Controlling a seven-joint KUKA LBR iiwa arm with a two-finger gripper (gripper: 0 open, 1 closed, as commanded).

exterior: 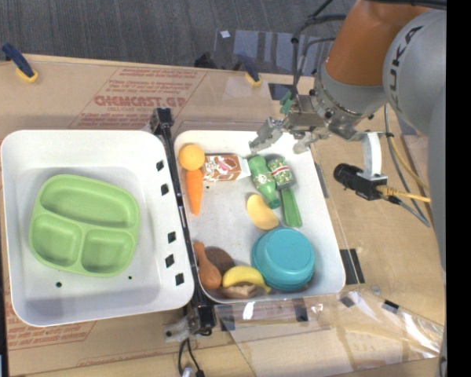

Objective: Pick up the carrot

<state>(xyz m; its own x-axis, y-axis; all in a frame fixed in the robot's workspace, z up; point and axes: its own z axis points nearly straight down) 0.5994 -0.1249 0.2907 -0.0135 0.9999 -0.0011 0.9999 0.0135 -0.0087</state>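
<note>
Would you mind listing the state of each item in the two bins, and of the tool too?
tool: open, above the right bin's far edge, holding nothing
carrot: lying flat by the right bin's left wall, not grasped
orange: resting just beyond the carrot's top
teal bowl: upside down
banana: lying beside the bowl
green tray: flat in the left bin, right side up

The gripper [284, 136] hangs open above the right bin [326, 225], carrot [195, 190] untouched.
</note>
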